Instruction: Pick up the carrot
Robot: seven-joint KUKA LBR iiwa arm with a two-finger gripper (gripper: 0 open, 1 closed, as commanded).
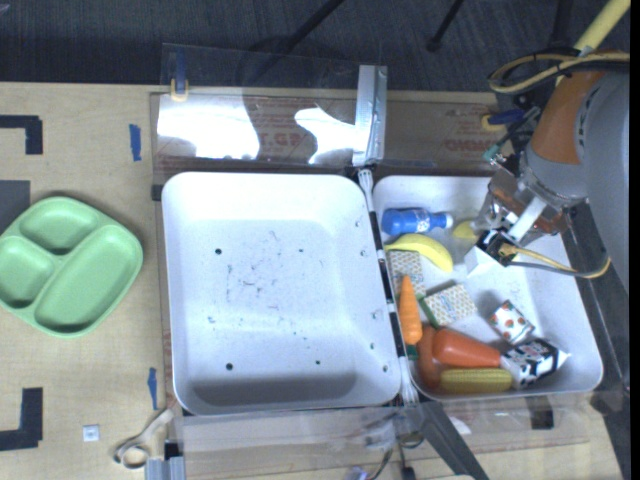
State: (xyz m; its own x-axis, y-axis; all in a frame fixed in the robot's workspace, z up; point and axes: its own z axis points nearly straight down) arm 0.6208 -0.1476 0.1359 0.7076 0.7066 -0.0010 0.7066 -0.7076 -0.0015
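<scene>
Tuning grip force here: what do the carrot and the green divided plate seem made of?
The carrot looks like moulded toy plastic: uniform orange, smooth surface. The green divided plate also looks plastic, matte: even pale green, soft rounded rims, no glare. Neither is certain from here.

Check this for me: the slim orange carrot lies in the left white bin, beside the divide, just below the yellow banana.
Wrong bin. The camera view shows the slim orange carrot in the right white bin, beside the divide, just below the yellow banana.
</scene>
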